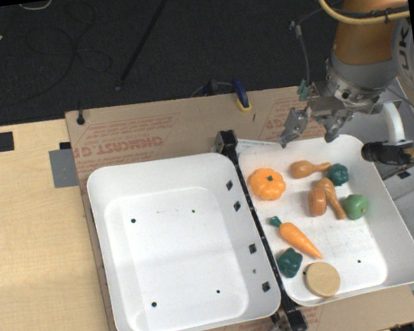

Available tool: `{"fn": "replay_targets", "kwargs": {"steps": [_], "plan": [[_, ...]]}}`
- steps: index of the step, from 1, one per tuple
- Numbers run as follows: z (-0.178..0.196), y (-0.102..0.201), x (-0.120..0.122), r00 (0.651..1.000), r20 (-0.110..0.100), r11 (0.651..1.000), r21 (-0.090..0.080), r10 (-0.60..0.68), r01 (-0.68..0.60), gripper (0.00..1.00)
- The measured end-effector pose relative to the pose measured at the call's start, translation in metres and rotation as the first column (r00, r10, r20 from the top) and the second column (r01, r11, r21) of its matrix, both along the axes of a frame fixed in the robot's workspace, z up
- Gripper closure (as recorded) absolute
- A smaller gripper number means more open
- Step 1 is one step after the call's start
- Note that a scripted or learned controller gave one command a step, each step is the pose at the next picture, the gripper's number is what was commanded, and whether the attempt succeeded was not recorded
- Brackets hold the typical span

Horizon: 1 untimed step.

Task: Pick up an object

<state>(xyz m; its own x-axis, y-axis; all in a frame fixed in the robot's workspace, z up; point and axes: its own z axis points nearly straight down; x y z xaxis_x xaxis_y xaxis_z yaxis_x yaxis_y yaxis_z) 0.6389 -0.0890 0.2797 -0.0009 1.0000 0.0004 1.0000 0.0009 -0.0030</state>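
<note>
You're at the approach step: the gripper (pixel 311 127) hangs with fingers spread and nothing between them at the right bin's (pixel 404 247) twelve o'clock rim, so next lower onto the squash (pixel 309 168) just below.

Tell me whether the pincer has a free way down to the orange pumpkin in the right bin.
Probably yes. The pincer hangs open above the right bin's far edge, and the pumpkin sits by itself near the divider, uncovered, apart from the carrot.
</note>
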Motion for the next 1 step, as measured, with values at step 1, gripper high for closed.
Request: {"fn": "replay_targets", "kwargs": {"steps": [1], "plan": [[-0.0989, 0.0906, 0.0032, 1.0, -0.008, 1.0, 0.003, 0.007, -0.007, 0.0]]}}
